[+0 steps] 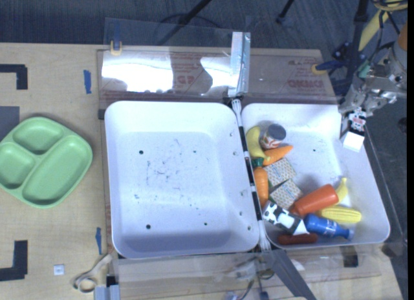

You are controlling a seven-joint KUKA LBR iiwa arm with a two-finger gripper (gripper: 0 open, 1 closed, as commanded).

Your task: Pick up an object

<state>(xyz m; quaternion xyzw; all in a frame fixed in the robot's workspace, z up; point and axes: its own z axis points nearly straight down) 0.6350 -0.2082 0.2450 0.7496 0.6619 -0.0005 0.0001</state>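
Note:
The right bin (317,130) holds a pile of toy items along its left and near sides. Among them are a yellow banana (253,141), a grey round piece (276,130), two orange carrots (279,153) (261,186) and two woven tan squares (282,171). Nearer the front lie an orange-red bottle (315,200), a yellow corn cob (341,214), a blue bottle (327,227) and a black-and-white item (279,216). My gripper (354,124) hangs at the bin's far right corner, above the rim and apart from the pile.
The left bin (174,176) sits beside the right one. A green divided plate (43,161) lies on the bench at far left. A clear panel (169,66) stands behind the bins. Cables and stands crowd the upper right.

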